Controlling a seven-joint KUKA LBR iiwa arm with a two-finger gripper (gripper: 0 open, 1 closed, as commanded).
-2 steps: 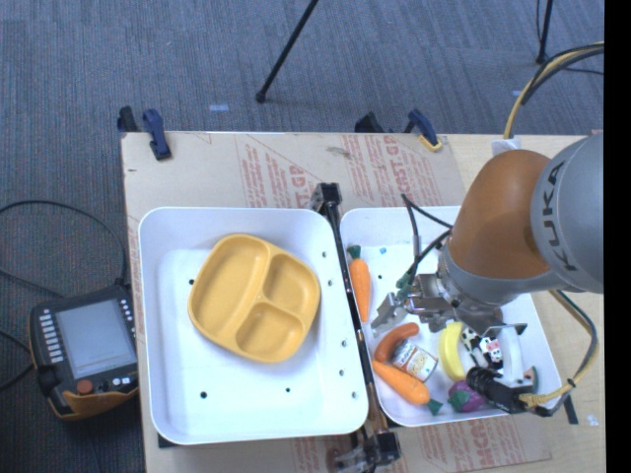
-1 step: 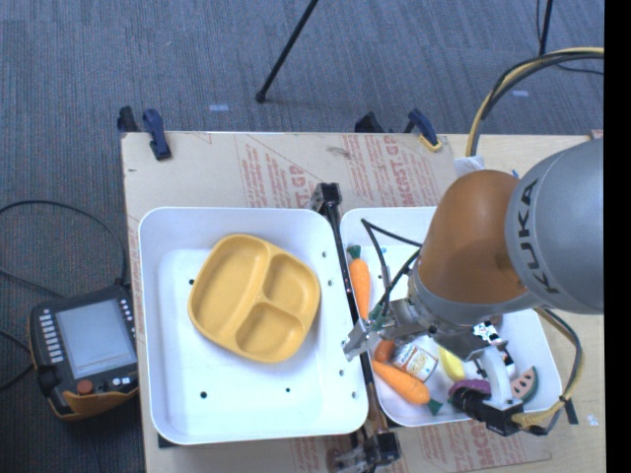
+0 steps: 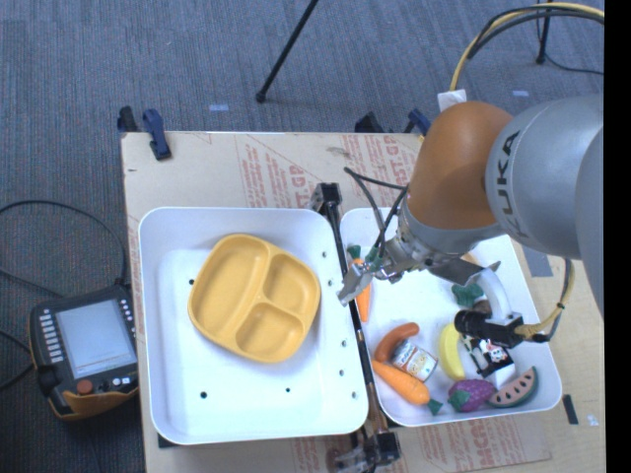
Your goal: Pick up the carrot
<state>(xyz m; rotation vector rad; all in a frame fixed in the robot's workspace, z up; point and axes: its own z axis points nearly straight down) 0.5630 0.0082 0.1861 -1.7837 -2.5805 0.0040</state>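
Observation:
An orange carrot (image 3: 401, 382) with a green top lies near the front of the right bin (image 3: 537, 323). A second slim orange piece (image 3: 363, 304), carrot-like with green bits at its upper end, shows right under my gripper (image 3: 355, 286). The gripper hangs low at the right bin's left wall, beside the rim between the two bins. The grey arm and its orange band cover the back of the right bin. The slim piece touches the gripper's tip, but I cannot tell whether it is held.
The right bin also holds a reddish sausage shape (image 3: 395, 339), a small jar (image 3: 419, 363), a banana (image 3: 451, 351), a purple eggplant (image 3: 471, 394) and a watermelon slice (image 3: 515, 387). A yellow divided plate (image 3: 254, 297) lies in the left bin (image 3: 168, 363).

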